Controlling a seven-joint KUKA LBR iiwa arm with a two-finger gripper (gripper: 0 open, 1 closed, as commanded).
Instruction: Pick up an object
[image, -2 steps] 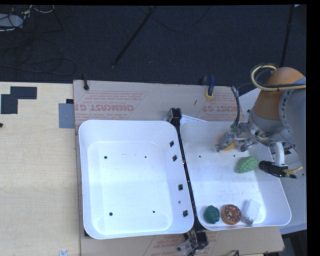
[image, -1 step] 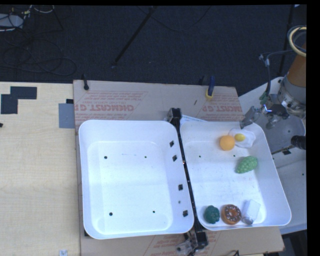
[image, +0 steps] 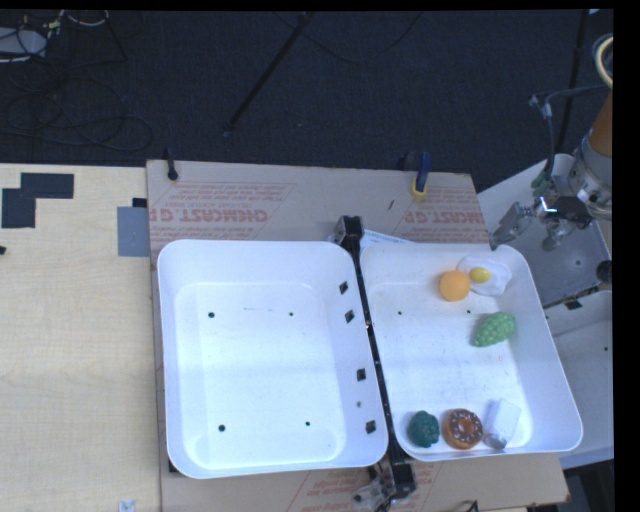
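The right bin (image: 440, 360) holds several small objects. An orange ball (image: 454, 286) lies near its far edge, touching a white fried egg with a yellow yolk (image: 483, 276). A light green bunch of grapes (image: 493, 329) sits to their right and nearer. Along the near edge lie a dark green lump (image: 424, 429), a brown sprinkled donut (image: 462, 428) and a white block (image: 503, 420). My gripper (image: 528, 226) hangs outside the bin beyond its far right corner, open, with nothing between its fingers.
The left bin (image: 250, 350) stands beside the right one, with a black divider strip (image: 358, 320) between them. Both rest on a cardboard sheet (image: 300, 205). A blue and yellow clamp (image: 421, 175) sits at the cardboard's far edge.
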